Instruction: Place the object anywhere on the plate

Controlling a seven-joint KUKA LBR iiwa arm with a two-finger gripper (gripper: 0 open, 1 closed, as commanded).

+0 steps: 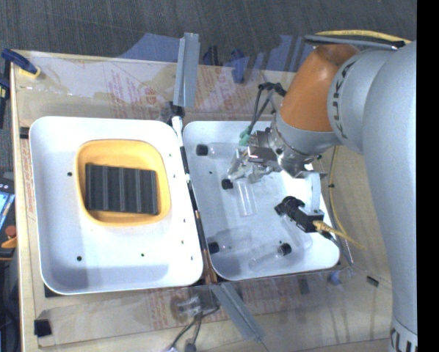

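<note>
Left bin [58, 233], white: holds a yellow plate [124, 151] with a dark ribbed centre

Right bin [230, 229], white: arm [366, 101] reaches in from the right; claw [247, 196] points down over the bin's middle, and whether it is wide or narrow cannot be told

Small black piece [227, 184]: on the right bin's floor, just left of the claw, well apart from the plate

Far-left black piece [202, 150], near-left black piece [213, 248], near-right black piece [284, 249]: same bin, scattered

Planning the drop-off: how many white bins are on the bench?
2. The left bin holds the yellow plate; the right bin lies under the end effector. None looks hidden.
</note>
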